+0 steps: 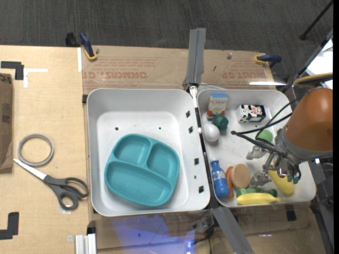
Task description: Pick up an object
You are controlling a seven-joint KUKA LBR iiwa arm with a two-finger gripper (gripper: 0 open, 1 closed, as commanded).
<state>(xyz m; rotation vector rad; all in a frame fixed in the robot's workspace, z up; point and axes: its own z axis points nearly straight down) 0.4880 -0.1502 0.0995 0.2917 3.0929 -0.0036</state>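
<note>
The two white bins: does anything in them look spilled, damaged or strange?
Nothing looks spilled or broken. The left bin holds a teal divided plate, lying flat but turned at a slant to the walls. In the right bin the blue bottle lies on its side beside other small items.

two shallow white bins side by side: left white bin (100, 115) holds a teal three-compartment plastic tray (142, 169); right white bin (283, 97) holds a blue bottle (219, 180), silver ball (211, 133), yellow banana (257, 198) and black-and-white box (251, 113). gripper (266, 168) low over the right bin's near side, beside the banana. grey-handled scissors (55, 184) and tape ring (35, 150) lie left.
</note>
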